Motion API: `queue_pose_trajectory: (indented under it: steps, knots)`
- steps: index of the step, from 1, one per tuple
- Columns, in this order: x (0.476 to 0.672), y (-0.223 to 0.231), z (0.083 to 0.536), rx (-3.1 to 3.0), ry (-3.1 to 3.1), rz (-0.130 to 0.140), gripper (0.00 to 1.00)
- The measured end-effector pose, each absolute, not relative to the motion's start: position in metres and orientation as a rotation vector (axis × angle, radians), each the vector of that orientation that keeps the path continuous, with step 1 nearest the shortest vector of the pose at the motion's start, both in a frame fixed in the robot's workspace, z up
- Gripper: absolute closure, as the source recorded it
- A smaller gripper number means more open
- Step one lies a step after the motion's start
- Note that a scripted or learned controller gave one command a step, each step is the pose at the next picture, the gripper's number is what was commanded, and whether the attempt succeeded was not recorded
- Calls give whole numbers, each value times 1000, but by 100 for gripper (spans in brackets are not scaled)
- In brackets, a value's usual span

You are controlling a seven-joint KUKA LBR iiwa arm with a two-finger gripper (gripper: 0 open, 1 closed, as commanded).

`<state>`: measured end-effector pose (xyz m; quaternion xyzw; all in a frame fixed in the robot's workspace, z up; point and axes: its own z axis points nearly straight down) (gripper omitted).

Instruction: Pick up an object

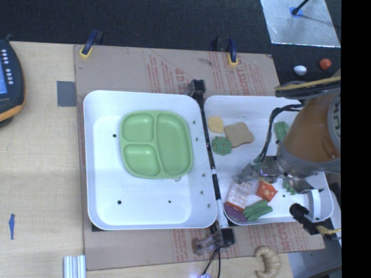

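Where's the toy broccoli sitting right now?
The broccoli lies in the right bin, near its left wall, just below the yellow piece and left of the brown bread slice.

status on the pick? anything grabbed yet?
Done: the arm has reached into the right bin, with the gripper low over the toy food there.
In hand: nothing visibly held; the view doesn't settle the grip.
Left: grasp and lift. The bread slice, broccoli and red-and-white packet lie in the bin; the green divided plate sits in the left bin.
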<state>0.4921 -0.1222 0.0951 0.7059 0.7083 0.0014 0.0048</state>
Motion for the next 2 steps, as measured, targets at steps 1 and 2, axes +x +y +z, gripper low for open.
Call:
queue_pose_trajectory:
  steps: [1, 2]
  knots:
    - [481, -159, 96, 2214, 2226, 13, 0]
    - [479, -162, 105, 2212, 2227, 7, 100]
